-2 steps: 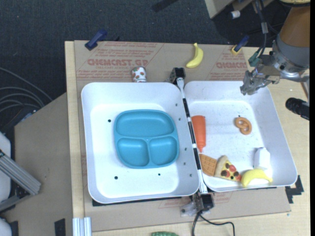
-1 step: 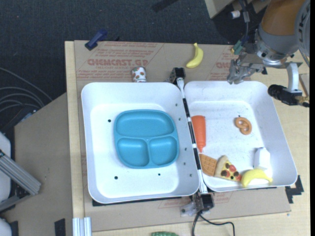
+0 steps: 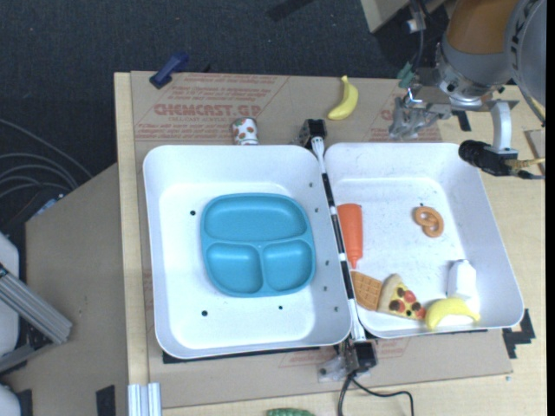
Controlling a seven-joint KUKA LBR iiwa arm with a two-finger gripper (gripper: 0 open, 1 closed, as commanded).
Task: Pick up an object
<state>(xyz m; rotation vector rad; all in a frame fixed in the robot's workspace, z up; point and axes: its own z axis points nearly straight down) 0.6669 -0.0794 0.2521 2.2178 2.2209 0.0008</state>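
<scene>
Two white bins sit side by side on the counter (image 3: 130,232), and every candidate lies in the right bin (image 3: 486,206): carrot (image 3: 349,232), pretzel (image 3: 427,221), waffle (image 3: 368,290), pizza slice (image 3: 401,299), banana (image 3: 451,312), white block (image 3: 462,276). End effector (image 3: 414,115) hangs at upper right, beyond the bin's far rim; whether it's open or closed, I cannot tell. Risk ahead, I'd say: those lower-corner toys crowd the wall, so a descent there could clip the rim or nudge neighbours. Left bin (image 3: 165,232) holds a blue divided plate (image 3: 257,242).
</scene>
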